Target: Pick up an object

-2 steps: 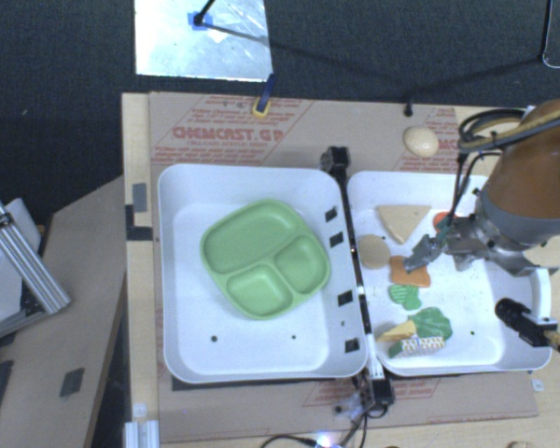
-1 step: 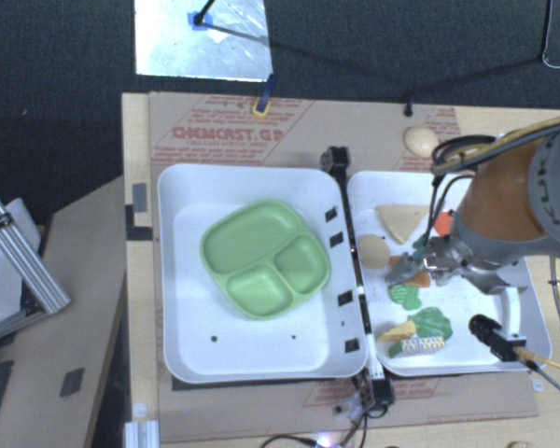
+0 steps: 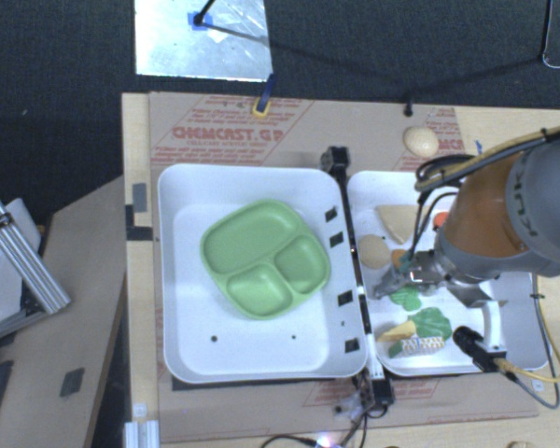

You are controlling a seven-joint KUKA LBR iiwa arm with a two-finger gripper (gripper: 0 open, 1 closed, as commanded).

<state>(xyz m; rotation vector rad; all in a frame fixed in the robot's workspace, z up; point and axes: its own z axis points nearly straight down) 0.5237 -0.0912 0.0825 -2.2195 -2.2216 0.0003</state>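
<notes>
Fingers (image 3: 399, 283) above green leafy object (image 3: 429, 323)

Arm (image 3: 541, 203): one unit, entering the frame from 3 o'clock. Outer casing smooth, rounded, matte grey. Orange band (image 3: 481, 217): broad, glossy, amber-orange, wrapping the barrel on the wrist side of the grey casing. Cables (image 3: 448, 168): a bundle of black and yellow-tinted leads looping over the band toward 10 o'clock. Wrist block (image 3: 448, 271): darker grey. Gripper (image 3: 397, 283): small metallic silver-grey assembly at the 9 o'clock end; detail too fine to read.
</notes>
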